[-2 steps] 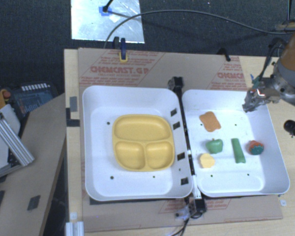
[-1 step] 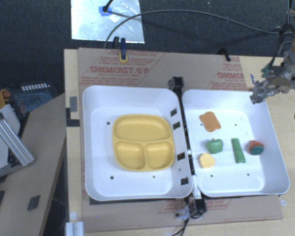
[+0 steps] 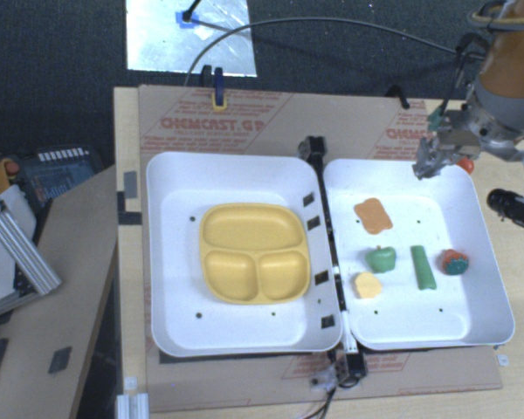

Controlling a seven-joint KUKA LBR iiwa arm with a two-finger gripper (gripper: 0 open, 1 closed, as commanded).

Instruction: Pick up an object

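Nothing picked up yet, by the look of it. Gripper [image 3: 430, 162] poised over the far right corner of the right bin [image 3: 482, 234], at the end of the grey arm with its orange band [image 3: 509, 64]; too small and dark to tell whether spread or pressed together, and nothing seen between the tips. Five candidate objects resting on the right bin's floor: orange flat piece [image 3: 373, 216] nearest the gripper, toward the bin's far left; green pepper-like toy [image 3: 382, 257] and small yellow piece [image 3: 368, 285] close together by the left wall; green stick [image 3: 423, 267] lying lengthwise mid-floor; round red-and-teal toy [image 3: 454, 262] near the right wall. Left bin [image 3: 170, 234] carrying a yellow three-compartment tray [image 3: 253, 251]. Judged early in the task: descent onto one object, closing, and lift all left to do. Target not determinable; orange piece likeliest by nearness.
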